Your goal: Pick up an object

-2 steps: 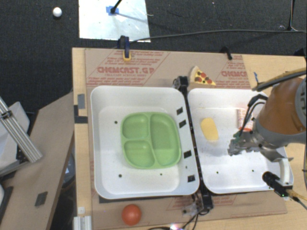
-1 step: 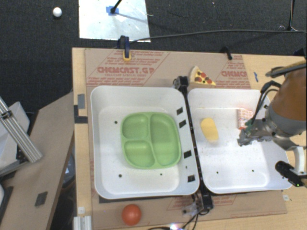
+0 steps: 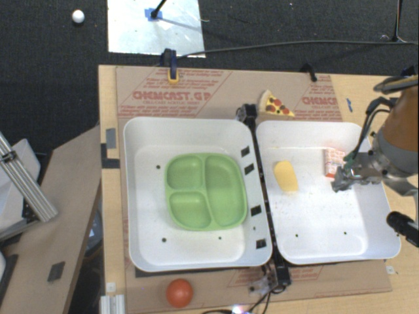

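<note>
In the right bin (image 3: pixel 314 244), the hand (image 3: pixel 343 180) is hovering beside a small red-and-white packet (image 3: pixel 332 161); its finger spread I cannot tell. It is probably approaching, next needing to descend squarely. A yellow block (image 3: pixel 285 176) is lying nearby.

bench (image 3: pixel 111 195) | two white bins (image 3: pixel 141 241) | pizza-slice toy (image 3: pixel 276 104) | orange ball (image 3: pixel 179 292)

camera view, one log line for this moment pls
gripper: over right bin, beside small red-white packet | yellow block: right bin, untouched | green divided plate: left bin | held: nothing seen
</note>
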